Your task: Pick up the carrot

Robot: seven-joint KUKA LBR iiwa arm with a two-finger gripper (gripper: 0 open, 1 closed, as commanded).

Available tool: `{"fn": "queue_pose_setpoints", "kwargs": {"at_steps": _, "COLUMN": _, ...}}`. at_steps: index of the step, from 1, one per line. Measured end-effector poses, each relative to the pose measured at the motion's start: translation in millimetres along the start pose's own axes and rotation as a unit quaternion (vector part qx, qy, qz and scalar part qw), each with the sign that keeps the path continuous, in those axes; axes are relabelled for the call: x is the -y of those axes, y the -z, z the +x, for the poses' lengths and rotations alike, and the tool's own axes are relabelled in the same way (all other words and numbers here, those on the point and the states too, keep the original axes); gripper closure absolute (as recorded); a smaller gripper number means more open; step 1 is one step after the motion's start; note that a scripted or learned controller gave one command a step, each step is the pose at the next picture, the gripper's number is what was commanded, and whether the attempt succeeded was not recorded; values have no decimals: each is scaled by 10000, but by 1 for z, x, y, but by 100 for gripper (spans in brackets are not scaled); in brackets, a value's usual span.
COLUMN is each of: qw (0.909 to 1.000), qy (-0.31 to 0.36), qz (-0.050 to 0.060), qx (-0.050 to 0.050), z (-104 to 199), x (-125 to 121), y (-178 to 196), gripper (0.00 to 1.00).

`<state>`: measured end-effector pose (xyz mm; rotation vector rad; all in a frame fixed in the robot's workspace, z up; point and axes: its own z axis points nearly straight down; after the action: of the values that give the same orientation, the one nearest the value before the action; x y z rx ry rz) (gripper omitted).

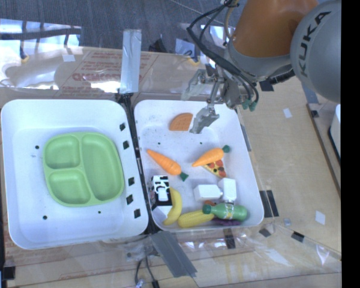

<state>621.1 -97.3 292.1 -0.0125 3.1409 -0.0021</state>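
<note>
Carrots, two orange tapered ones with green tips (164,161) (210,156), lie mid right white bin (247,161); my metal two-finger gripper (203,122) hangs above them, grasping nothing, beside a round tan biscuit (181,122).

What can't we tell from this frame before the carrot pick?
- Hand: blurred and seen from above; its finger state is unclear, as is its height over the right bin.
- Carrots: two show, one mid-bin, one beside the pizza slice; the target is unclear.
- Dark item under the green bottle: mostly hidden by it.
- Black-and-white block: markings too small to read.
- Arm: cut off by the top edge.
</note>
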Motion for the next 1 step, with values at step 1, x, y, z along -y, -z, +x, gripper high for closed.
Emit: {"fn": "queue_pose_setpoints", "kwargs": {"at_steps": 1, "qw": 9971, "qy": 759, "qz": -21, "qx": -51, "z": 34, "x": -6, "y": -123, "gripper": 0}}
